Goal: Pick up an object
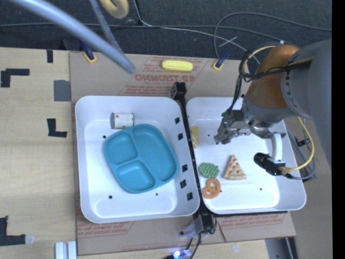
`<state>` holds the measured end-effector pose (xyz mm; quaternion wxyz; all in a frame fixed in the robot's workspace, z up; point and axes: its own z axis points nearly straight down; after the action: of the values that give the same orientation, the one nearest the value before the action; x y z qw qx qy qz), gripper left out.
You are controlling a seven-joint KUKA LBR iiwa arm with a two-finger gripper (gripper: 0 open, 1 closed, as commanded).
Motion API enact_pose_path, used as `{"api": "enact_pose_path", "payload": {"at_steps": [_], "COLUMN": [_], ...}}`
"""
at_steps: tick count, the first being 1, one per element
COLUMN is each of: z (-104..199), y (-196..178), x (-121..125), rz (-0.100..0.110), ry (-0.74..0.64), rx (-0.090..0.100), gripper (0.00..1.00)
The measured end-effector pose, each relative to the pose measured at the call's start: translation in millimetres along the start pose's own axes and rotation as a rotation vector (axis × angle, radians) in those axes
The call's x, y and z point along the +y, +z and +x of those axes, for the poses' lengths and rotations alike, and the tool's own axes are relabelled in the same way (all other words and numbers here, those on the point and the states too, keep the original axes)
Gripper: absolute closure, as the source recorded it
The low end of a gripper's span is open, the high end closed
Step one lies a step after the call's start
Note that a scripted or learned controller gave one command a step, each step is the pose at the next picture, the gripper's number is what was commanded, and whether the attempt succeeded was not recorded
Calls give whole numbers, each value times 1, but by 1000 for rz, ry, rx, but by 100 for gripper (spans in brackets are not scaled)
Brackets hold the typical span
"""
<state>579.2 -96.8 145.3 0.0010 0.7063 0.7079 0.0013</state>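
My gripper (225,135) hangs over the upper middle of the right bin (291,198), pointing down and left. Nothing shows between its fingers. Below it lie a pizza slice (234,168), a green leafy piece (208,170) and an orange pretzel (211,188). A pale yellow piece (194,135) rests against the right bin's left wall, left of the gripper. In the left bin (89,198) sit a blue divided plate (141,157) and a small white can (122,120) lying on its side.
A yellow corn cob (177,65) lies on the cardboard behind the bins. A black divider (185,144) runs between the bins. Cables loop around the arm's wrist at the right bin's right side.
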Motion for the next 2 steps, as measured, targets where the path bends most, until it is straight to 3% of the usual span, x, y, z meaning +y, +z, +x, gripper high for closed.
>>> {"api": "enact_pose_path", "payload": {"at_steps": [2], "z": [5], "y": [-124], "x": [4], "rz": [-3], "ry": [0], "rx": [-2], "gripper": [100]}}
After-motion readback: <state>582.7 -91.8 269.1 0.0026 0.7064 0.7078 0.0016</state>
